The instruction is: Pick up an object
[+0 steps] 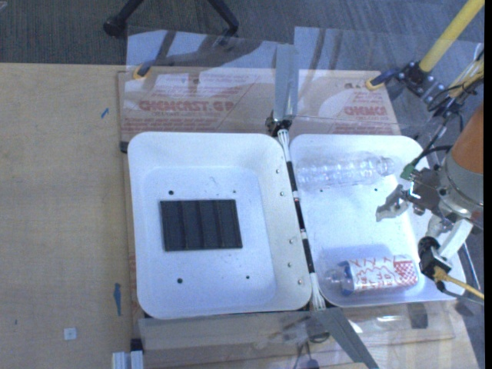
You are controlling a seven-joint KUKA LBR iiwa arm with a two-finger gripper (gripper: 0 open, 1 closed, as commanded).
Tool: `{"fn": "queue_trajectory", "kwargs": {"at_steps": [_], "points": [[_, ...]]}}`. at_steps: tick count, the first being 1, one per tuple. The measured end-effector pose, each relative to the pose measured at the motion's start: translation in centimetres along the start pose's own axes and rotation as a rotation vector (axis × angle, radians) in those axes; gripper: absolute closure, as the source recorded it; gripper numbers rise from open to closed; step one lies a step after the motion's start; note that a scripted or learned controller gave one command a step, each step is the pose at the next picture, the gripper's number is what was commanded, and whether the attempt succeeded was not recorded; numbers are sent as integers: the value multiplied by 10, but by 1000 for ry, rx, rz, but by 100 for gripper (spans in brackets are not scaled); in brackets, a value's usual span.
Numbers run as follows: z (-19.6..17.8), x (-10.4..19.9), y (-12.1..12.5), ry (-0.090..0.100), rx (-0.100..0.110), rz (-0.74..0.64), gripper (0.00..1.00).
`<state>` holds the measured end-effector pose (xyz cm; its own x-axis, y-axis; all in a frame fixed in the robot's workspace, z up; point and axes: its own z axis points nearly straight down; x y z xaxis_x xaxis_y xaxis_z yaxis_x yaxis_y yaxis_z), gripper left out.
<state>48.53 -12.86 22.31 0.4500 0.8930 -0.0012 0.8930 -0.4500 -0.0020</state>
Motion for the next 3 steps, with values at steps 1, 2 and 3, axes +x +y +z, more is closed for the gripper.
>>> {"fn": "queue_trajectory", "kwargs": {"at_steps": [1,2,3], "points": [[135,32,-6,6,-12,109,0],[46,-4,-5,0,1,303,0],[45,-50,24,-1,-3,-151,0]]}}
